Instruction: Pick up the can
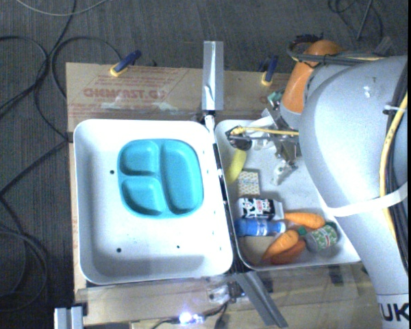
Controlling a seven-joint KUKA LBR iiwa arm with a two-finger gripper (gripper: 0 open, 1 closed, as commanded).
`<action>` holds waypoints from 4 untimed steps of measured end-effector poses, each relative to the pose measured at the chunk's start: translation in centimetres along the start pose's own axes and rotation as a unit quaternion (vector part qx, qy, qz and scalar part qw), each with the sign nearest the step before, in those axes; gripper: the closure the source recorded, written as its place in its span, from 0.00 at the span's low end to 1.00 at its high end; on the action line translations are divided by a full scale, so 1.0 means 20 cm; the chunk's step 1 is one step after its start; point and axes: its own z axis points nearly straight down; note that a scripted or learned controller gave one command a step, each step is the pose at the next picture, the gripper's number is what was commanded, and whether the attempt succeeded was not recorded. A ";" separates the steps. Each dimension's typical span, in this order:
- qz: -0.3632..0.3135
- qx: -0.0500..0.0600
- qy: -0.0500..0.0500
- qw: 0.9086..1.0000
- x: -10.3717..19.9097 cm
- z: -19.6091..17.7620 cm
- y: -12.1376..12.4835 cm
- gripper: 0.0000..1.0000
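the tool (pixel 282 170) hovers over the right bin (pixel 342 258), grip state unclear from here. the can (pixel 323 238) lies apart at the near corner, beside two carrots (pixel 288 245).

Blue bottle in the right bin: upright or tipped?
Tipped. The blue bottle lies on its side on the floor of the right bin, just below the cow-print carton in the camera view.

A tray (pixel 161 177) lies in the left bin (pixel 96 252); the right bin (pixel 257 262) holds a bottle (pixel 259 227) beside two carrots (pixel 288 242)
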 end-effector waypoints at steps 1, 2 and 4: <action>0.000 0.000 0.000 1.000 0.00 0.00 0.00 0.00; -0.074 -0.006 0.004 0.997 -0.18 -0.17 0.04 0.00; -0.008 -0.004 0.004 1.000 -0.53 -0.23 0.41 0.00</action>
